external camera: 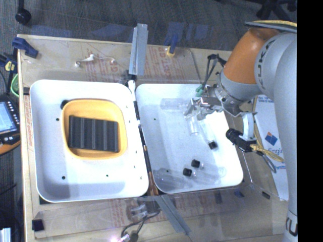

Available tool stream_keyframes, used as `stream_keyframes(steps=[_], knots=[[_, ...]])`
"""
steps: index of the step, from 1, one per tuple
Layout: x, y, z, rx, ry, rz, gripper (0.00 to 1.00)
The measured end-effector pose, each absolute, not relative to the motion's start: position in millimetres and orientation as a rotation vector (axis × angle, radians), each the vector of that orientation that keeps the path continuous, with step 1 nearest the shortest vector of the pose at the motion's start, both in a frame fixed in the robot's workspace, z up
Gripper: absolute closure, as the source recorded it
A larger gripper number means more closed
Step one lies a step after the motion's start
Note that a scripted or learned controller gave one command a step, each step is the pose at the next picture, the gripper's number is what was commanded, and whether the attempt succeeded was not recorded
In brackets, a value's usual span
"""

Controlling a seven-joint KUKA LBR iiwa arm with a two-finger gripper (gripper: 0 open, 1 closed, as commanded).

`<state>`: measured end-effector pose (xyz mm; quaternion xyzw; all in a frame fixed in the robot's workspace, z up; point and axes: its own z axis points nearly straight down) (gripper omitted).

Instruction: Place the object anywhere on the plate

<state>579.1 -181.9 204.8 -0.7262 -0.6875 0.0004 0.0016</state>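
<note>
A yellow plate [67, 116] lies in the left white bin [45, 175], and a dark ribbed rectangular block [94, 133] rests on its middle. My gripper [194, 111] hangs over the upper middle of the right bin [151, 135], far to the right of the plate. A clear tube-like piece [194, 128] sits just below the gripper; whether it is held cannot be told. Three small black pieces [212, 145] [195, 163] [187, 172] lie lower in the right bin, apart from the gripper.
More clear plastic pieces lie in the right bin, one at the upper left [170, 105] and one by the front wall [166, 176]. A metal bar [137, 49] stands behind the gap between the bins. Papers [270, 130] lie to the right.
</note>
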Motion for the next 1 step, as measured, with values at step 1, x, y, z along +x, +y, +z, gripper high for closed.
stream_keyframes(steps=[1], knots=[[579.1, -182.0, 204.9, -2.279, -2.158, 0.001, 0.0]])
